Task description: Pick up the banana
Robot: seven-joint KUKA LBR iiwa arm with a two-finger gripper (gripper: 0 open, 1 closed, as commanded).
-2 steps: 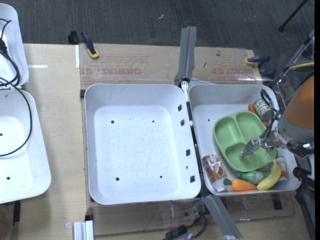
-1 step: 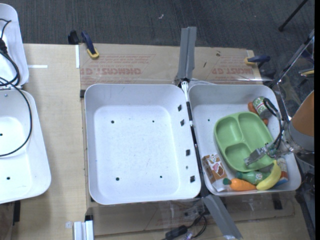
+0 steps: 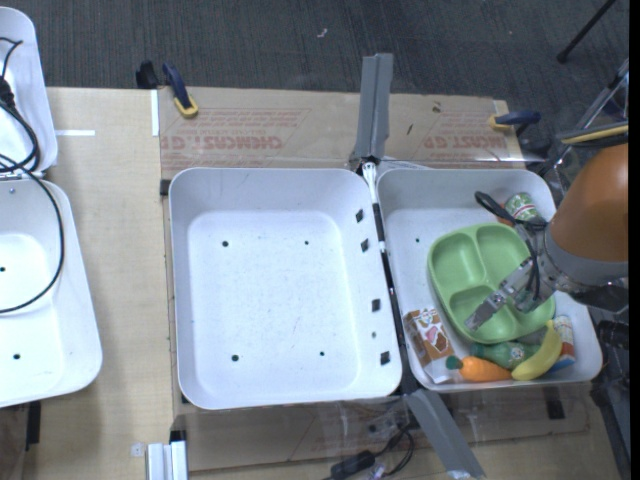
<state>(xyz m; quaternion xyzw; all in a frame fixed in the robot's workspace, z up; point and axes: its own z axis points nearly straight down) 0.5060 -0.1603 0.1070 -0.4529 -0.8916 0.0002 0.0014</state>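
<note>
Over the right bin (image 3: pixel 400 268), the claw (image 3: pixel 492 308) hangs above a green divided plate (image 3: pixel 470 263), fingers spread apart and gripping nothing. Just beside the plate, toward the bin's near right corner, lies the banana (image 3: pixel 541 356), next to a carrot (image 3: pixel 482 370).

I see red print on the cardboard sheet (image 3: pixel 300 128) behind the bins, upside down from here and mirrored; looks like "CHEM021" on the left half, the rest is illegible.

Grey arm (image 3: pixel 590 238) with orange band enters from right, wrist angled down-left, tool (image 3: pixel 492 310) low
</note>
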